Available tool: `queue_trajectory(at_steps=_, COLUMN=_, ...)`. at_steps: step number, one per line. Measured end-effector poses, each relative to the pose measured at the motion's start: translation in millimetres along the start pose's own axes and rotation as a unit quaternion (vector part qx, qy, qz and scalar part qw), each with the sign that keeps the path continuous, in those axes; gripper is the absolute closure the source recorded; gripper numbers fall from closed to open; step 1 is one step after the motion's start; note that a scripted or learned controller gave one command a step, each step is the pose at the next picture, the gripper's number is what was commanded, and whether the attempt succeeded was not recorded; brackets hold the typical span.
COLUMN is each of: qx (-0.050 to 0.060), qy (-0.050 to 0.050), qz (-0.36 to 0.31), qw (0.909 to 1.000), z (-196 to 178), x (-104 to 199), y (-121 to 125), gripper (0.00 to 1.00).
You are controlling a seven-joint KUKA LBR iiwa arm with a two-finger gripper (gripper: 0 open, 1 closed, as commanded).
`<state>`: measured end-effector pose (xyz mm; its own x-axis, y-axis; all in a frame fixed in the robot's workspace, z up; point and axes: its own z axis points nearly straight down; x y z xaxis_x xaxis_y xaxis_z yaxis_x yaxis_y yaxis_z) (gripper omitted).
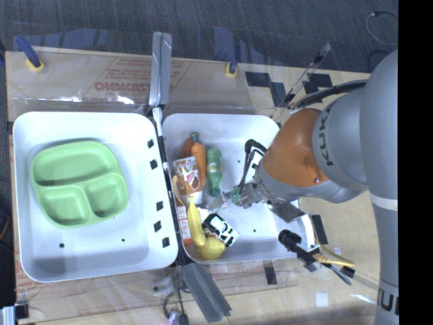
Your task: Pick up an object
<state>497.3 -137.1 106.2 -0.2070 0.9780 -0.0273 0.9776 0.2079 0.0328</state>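
The right bin holds several small items. An orange carrot lies next to a green bottle near the bin's left side. A red and white packet sits beside them. A yellow banana lies at the front, with a black and white object against it. My gripper hangs low in the middle of this bin, just right of the green bottle and above the black and white object. The arm's orange band covers the wrist.
The left bin carries a green three-compartment plate. A metal divider runs between the bins. The arm's grey body overhangs the right bin's right side. Bare bin floor lies behind the gripper near the far wall.
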Motion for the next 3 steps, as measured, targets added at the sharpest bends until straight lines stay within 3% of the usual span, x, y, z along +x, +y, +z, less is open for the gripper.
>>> queue_trajectory(at_steps=1, qx=-0.006, qy=-0.01, qz=-0.021, qw=0.9997, z=-1.9, x=15.1, y=-5.3, gripper=0.0)
queue_trajectory(at_steps=2, qx=-0.004, qy=-0.004, qz=-0.126, qw=0.992, z=-1.6, x=25.4, y=-3.1, gripper=0.0)
queue_trajectory(at_steps=3, qx=0.013, qy=0.01, qz=0.096, qw=0.9953, z=10.7, x=30.2, y=-12.0, gripper=0.0)
